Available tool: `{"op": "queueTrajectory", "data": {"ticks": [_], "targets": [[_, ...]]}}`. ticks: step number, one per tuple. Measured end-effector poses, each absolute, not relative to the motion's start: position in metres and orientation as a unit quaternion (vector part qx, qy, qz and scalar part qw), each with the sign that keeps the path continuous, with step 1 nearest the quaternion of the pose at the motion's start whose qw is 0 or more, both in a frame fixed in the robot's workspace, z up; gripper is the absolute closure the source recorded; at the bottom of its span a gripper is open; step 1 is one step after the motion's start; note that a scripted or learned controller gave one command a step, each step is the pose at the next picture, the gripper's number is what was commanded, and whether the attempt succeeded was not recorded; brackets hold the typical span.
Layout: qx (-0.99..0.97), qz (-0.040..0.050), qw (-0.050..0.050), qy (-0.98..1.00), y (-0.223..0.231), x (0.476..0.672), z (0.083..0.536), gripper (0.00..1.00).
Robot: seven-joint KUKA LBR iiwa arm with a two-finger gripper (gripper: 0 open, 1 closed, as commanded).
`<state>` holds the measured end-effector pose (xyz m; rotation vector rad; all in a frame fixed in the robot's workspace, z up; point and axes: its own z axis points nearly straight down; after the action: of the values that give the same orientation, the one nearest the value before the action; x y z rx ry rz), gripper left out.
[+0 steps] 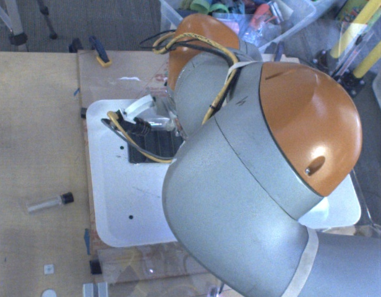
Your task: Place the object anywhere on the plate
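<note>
Object hidden; weight, stiffness and best hold beyond judging. Capped tube on the bench, left of the white bin. Claw low near the bin's far edge, state impossible to tell. Arm over the bin's right side, perhaps covering the object.

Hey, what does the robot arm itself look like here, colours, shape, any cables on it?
The arm is built of bulky, rounded, matte grey segments with thin seams. Glossy orange domed caps cover two joints. Yellow and black cables run along the outside of the casing toward the wrist.
</note>
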<state>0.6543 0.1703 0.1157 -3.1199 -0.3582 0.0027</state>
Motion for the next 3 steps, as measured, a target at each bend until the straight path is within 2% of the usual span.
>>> {"op": "queueTrajectory", "data": {"ticks": [1, 2, 3], "targets": [[-0.996, 0.0051, -0.004, -0.091, 0.207, 0.657, 0.094, 0.00], [-0.986, 0.0001, 0.002, -0.164, 0.164, 0.642, 0.088, 0.00], [-0.995, -0.0028, 0.003, -0.102, 0.167, 0.646, 0.088, 0.00]]}}
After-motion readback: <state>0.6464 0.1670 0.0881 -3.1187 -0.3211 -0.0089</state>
